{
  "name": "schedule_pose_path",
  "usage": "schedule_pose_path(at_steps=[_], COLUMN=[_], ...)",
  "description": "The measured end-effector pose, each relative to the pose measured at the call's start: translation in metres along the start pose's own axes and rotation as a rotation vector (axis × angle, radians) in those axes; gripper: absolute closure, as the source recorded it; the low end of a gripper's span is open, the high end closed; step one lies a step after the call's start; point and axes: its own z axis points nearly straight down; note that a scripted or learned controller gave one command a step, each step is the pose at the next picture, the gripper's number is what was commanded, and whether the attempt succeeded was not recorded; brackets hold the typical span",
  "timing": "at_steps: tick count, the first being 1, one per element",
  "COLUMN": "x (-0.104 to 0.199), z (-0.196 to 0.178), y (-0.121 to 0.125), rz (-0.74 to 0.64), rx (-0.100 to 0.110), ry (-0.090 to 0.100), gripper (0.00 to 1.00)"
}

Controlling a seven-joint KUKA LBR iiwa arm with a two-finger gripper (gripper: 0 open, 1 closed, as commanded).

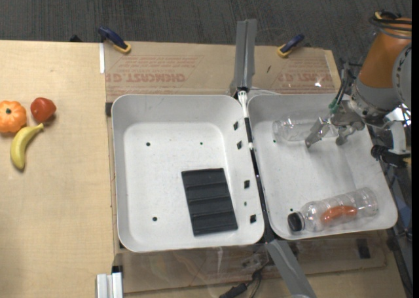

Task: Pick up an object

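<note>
Camera view shows the jaws (329,134) low over the back part of the right bin (366,179), two grey fingers (317,137) splayed apart and open, with nothing held between them. The left finger lies just beside, perhaps touching, a clear plastic bottle (290,129) that rests on its side near the bin's back wall; whether contact is made cannot be told. Behind the jaws the grey arm (380,90) rises toward the right, with its orange band (385,48) above the wrist.

At the front of the same bin, well apart from the jaws, lies a second clear bottle with a black cap (334,211), on its side, cap toward the left, with something orange inside it.

The left bin (131,159) sits against the right one, the two joined along a middle edge. Inside it, toward the front right, a dark ribbed rectangular block (209,201) lies flat.

Both bins rest on a sheet of brown cardboard (170,71) with red printing, held at the back by two clamps with blue and yellow handles (114,39).

On the pale wooden surface (52,224) to the far left, well apart from the bins, an orange fruit (11,117), a red fruit (43,109) and a yellow banana (23,147) lie close together, the banana just in front of the other two.
</note>
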Motion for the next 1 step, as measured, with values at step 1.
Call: schedule_pose_path(at_steps=[1], x=[-0.0091], z=[-0.0078], y=[-0.0032], rz=[0.005], rx=[-0.007], ry=[-0.026], gripper=[1.0])
